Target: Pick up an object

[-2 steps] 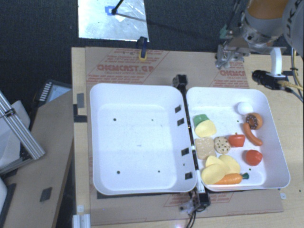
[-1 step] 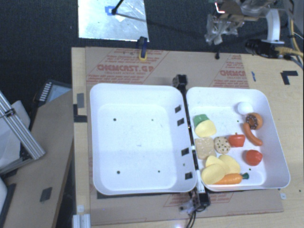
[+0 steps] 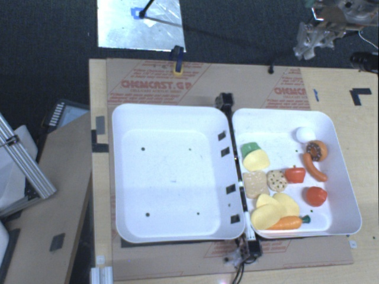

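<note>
The right bin (image 3: 340, 176) holds several toy foods: a white egg (image 3: 305, 134), a brown donut (image 3: 317, 150), a sausage (image 3: 314, 167), a red pepper (image 3: 295, 174), a tomato (image 3: 315, 196), a cookie (image 3: 276, 181), a slice of toast (image 3: 255, 184), a yellow piece (image 3: 256, 160) over a green one (image 3: 249, 148), yellow chips (image 3: 273, 210) and a carrot (image 3: 285, 222). My gripper (image 3: 308, 47) hangs high above the bench at the top right, well away from the bins, with nothing visible between its fingers.
The left bin (image 3: 172, 170) lies beside the right one, joined by a black hinge strip (image 3: 232, 158). A shiny metal sheet (image 3: 140, 15) lies on the dark floor at the top. A wooden side table (image 3: 41, 218) and metal rails (image 3: 21, 164) stand at the left.
</note>
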You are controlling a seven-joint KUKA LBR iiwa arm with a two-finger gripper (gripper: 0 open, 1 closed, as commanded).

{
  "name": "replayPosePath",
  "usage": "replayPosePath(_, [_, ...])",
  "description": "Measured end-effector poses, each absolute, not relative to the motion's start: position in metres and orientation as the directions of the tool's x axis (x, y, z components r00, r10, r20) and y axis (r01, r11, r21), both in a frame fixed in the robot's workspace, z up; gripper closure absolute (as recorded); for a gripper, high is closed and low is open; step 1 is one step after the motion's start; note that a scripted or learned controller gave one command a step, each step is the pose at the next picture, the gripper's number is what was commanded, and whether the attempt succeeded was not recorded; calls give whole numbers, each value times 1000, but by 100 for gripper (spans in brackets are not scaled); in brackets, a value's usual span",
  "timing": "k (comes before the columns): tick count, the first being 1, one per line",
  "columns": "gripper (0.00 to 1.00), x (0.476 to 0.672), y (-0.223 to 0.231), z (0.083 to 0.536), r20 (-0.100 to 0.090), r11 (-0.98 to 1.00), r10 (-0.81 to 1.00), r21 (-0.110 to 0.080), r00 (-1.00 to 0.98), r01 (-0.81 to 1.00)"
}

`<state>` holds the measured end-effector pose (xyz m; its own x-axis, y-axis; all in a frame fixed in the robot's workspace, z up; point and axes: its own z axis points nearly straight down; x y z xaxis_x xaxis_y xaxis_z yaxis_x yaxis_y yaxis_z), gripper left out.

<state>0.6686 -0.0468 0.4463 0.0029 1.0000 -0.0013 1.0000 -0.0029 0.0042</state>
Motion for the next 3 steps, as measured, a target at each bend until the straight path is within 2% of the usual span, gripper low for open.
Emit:
replayPosePath(1, [100,667,17,541,1,9,1000,12,-9,1000])
replayPosePath(2, [100,668,-67,535,-2,-5,1000,4,5,1000])
replayPosePath(3, [100,668,-141,532,-2,-2,1000,4,2,1000])
